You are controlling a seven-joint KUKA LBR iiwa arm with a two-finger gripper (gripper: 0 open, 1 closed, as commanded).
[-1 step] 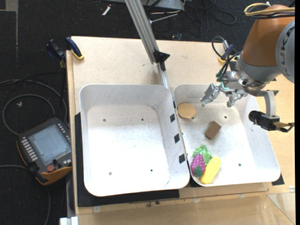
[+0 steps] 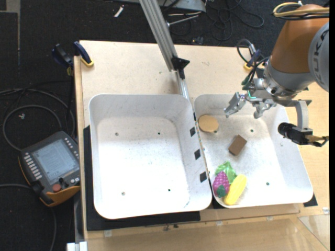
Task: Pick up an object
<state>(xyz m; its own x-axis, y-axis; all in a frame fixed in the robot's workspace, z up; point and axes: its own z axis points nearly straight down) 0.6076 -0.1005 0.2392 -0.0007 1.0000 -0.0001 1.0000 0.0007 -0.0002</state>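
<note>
The right bin holds three things. A round tan disc lies at its far left corner. A small brown block sits near the middle. At the near left, a purple grape bunch with green leaves lies against a yellow corn piece. My gripper hangs open over the far part of this bin, its two fingers spread, with nothing between them. It is above and to the right of the disc, and beyond the block.
The left bin lies beside the right one, with a raised divider between them. A slanted metal pole rises from the far side of the divider. A teach pendant lies on the floor at left.
</note>
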